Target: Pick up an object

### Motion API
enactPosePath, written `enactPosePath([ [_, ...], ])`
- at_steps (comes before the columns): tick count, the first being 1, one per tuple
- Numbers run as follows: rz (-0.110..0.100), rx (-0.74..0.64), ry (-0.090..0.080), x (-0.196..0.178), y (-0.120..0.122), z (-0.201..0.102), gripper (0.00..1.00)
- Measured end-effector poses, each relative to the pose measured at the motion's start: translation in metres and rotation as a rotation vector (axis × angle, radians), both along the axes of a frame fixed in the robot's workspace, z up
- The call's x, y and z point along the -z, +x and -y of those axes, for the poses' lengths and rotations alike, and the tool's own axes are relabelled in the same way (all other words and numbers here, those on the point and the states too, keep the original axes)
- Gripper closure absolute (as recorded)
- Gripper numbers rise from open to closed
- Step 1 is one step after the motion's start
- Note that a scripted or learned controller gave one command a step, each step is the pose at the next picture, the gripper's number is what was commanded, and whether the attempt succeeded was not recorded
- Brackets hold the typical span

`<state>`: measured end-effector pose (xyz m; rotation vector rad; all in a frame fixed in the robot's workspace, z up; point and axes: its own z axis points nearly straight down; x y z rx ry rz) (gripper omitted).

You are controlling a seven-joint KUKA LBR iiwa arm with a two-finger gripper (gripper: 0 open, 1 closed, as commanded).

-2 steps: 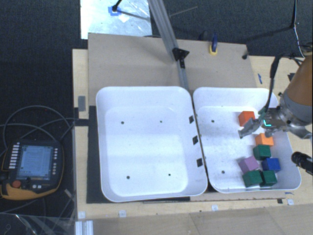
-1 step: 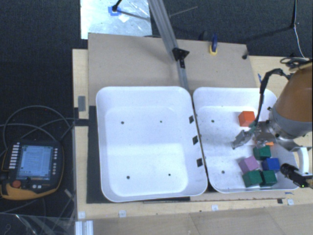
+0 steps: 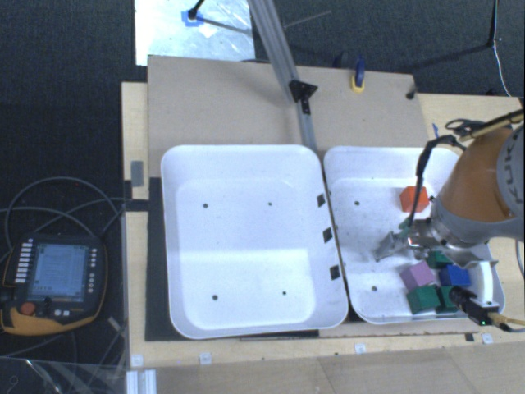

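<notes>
the green block (image 3: pixel 424 300), the blue block (image 3: pixel 454 276) and the pink block (image 3: pixel 417 274) huddle touching in the right bin's (image 3: pixel 361 306) near right corner, so a grab there may wedge on 2 at once or shove them into the wall. the gripper (image 3: pixel 392 245) hangs just left of them over bare floor; i cannot tell its spread, and it holds nothing visible. farther back an orange block (image 3: pixel 413 198) sits apart, small, blocky and the easier target.
</notes>
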<state>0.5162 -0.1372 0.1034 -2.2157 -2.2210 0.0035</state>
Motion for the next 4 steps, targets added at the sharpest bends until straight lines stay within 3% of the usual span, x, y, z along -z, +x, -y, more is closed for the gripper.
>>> enactPosePath([
  [1, 0.004, 0.000, -0.001, 0.014, 0.000, 0.000, 0.00],
  [2, 0.008, -0.002, -0.001, 0.002, 0.002, 0.000, 1.00],
  [4, 0.014, -0.003, -0.003, -0.121, 0.001, -0.012, 1.00],
])
